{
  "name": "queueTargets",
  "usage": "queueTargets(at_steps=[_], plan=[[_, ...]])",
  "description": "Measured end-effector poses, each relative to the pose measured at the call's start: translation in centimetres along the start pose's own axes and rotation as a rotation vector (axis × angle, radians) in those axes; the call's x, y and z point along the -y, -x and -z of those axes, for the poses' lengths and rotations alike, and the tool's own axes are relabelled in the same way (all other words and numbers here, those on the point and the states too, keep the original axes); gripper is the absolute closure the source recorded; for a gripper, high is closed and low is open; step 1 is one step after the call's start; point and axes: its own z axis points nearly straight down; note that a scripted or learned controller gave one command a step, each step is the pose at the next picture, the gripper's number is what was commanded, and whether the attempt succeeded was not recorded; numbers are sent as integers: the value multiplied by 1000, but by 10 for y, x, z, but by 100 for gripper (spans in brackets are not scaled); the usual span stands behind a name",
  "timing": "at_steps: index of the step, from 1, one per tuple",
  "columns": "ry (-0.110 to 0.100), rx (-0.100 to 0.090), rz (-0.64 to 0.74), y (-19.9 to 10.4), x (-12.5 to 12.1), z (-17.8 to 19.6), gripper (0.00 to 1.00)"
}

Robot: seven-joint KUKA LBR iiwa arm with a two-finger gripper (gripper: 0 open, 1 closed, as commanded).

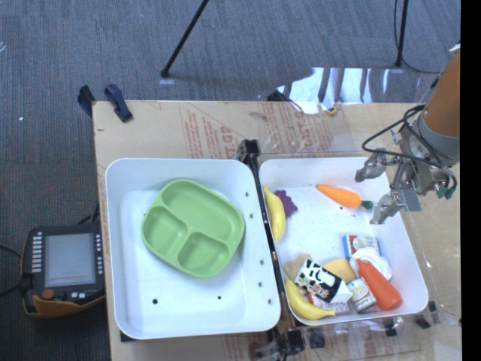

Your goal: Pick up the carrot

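The orange carrot (340, 195) with a small green tip lies flat in the right bin (316, 235), toward its back, pointing left. My gripper (376, 192) hovers at the bin's right side, just right of the carrot's green end. Its two grey fingers (385, 207) are spread apart and open, with nothing between them.
A green divided plate (193, 228) rests in the left bin (135, 292). The right bin also holds a banana (275, 213), purple grapes (286, 202), a second banana (307, 301), a red bottle (378, 283), a small box (361, 244) and a cow-patterned toy (319, 278).
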Motion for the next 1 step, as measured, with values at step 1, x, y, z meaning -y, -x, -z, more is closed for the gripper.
queueTargets(at_steps=[1], plan=[[4, 0, 243, 55, 31, -143, 0]])
